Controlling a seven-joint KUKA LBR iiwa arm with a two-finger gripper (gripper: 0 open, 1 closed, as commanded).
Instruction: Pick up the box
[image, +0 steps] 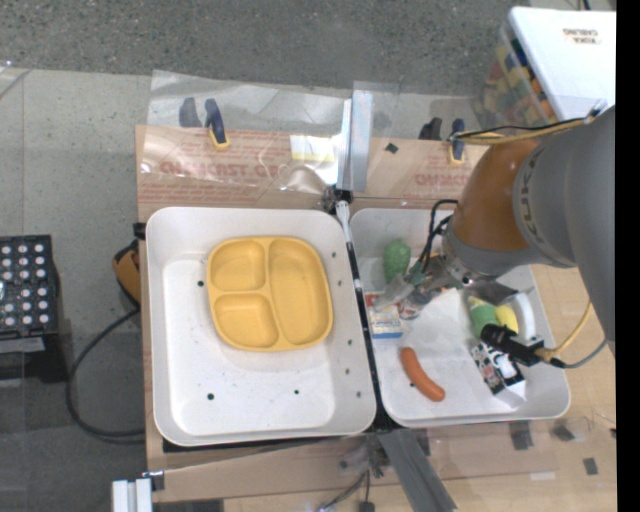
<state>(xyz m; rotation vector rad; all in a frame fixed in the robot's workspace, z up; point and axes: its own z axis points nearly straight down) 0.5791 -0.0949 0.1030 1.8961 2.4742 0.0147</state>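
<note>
We see the gripper (408, 292) low at the nine o'clock side of the right bin (545, 405), apparently touching the small box (385, 318) lying against that wall; whether its fingers grip it we cannot tell. A sausage (422, 374) lies toward five o'clock of the box.

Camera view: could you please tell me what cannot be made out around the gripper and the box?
- Gripper: its fingers blur against the clutter, so their state is unclear.
- Box: small, print illegible, partly covered by the gripper.
- Green object: too blurred to identify.
- Items by the right bin's far side: partly hidden under the arm.
</note>
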